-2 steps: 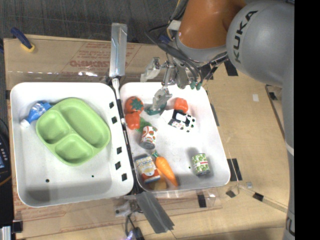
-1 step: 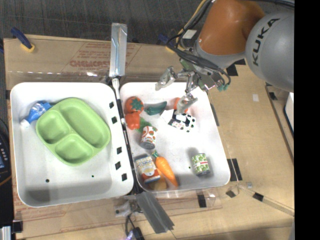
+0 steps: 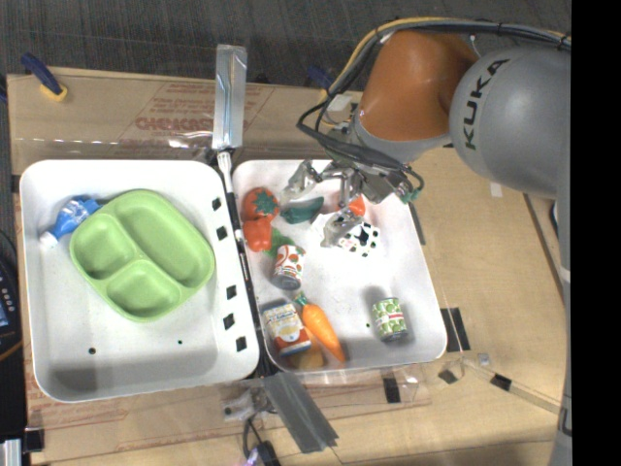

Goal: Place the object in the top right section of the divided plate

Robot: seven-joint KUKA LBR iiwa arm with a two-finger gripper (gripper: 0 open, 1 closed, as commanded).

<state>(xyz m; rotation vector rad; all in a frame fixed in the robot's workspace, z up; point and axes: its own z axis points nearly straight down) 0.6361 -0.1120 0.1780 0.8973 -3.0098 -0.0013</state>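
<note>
The claw (image 3: 340,184) hangs low over the right bin (image 3: 427,304), at about twelve o'clock in that bin, among a cluster of small toys; whether it is open or closed I cannot tell, since the wrist hides it from above. No toy is visibly gripped.

The task names no particular object. Nearest the claw are a teal toy (image 3: 303,208) and a black-and-white cow figure (image 3: 353,237), just toward six o'clock of it. Both look like light, hard plastic: stiff, a little slick, not fragile. The cow seems best taken across its narrow body, since its uneven shape could twist in a loose pinch.

The green divided plate (image 3: 142,253) sits in the left bin (image 3: 58,357), well apart at nine o'clock. Its top right section holds nothing.
</note>
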